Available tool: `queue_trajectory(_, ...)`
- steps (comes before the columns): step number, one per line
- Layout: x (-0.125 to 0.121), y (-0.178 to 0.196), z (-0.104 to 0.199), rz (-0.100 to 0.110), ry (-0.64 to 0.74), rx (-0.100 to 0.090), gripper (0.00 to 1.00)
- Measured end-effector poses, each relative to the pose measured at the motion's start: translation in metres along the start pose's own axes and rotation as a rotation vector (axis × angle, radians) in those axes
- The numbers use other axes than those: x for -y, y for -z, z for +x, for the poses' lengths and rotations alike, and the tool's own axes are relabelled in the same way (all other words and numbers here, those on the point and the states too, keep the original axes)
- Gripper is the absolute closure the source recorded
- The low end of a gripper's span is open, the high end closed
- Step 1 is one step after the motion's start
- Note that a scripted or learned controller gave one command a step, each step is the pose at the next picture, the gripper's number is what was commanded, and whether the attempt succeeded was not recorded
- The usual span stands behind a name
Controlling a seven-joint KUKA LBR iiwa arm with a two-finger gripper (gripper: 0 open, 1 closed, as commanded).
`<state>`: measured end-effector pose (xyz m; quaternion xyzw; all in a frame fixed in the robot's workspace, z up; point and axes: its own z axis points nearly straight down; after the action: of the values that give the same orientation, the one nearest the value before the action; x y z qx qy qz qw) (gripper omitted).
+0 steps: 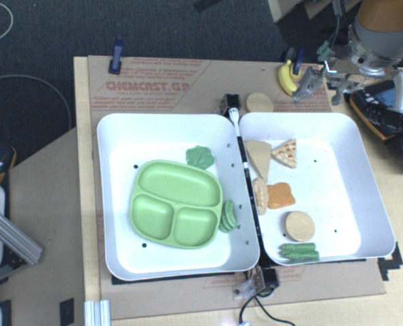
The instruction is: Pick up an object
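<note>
From above, the pincer is hovering with fingers spread and nothing between them over the tabletop beyond the right bin, near a banana, while a pizza slice is lying inside that bin's far part.

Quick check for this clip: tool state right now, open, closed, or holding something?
Tool: open, holding nothing, above the bench beyond the far rim of the right bin.
</note>
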<state>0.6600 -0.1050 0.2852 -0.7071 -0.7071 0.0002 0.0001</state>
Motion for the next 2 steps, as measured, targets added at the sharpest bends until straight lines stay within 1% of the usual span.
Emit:
queue_trajectory(1,0.0079,0.2618,0.0253,-0.023,0.003,0.003,0.00)
queue_trajectory(2,0.0070,0.2621,0.0247,-0.008,0.001,0.003,1.00)
